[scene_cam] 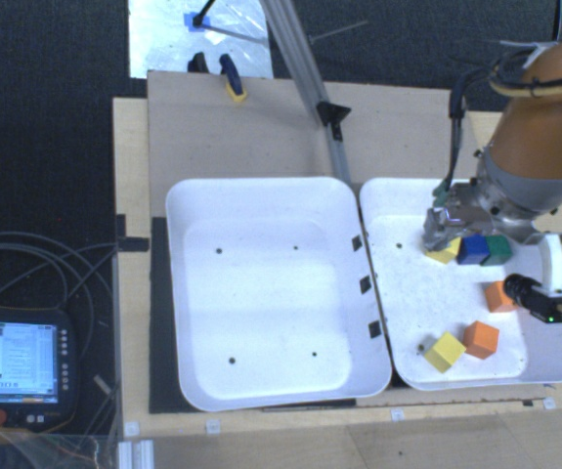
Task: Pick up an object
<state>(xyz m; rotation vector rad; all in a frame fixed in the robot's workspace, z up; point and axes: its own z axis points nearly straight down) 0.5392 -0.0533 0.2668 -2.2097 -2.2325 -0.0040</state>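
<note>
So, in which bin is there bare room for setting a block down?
The left bin has a bare floor. In the right bin, the near-left patch beside the yellow cube is free. It is crowded by the pincer, around the blue cube and green cube.

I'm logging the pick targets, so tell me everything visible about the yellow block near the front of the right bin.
The yellow block is a small cube, plain matte yellow, lying slightly rotated on the right bin's white floor near its front wall. An orange block sits close on its right; contact is unclear.
</note>
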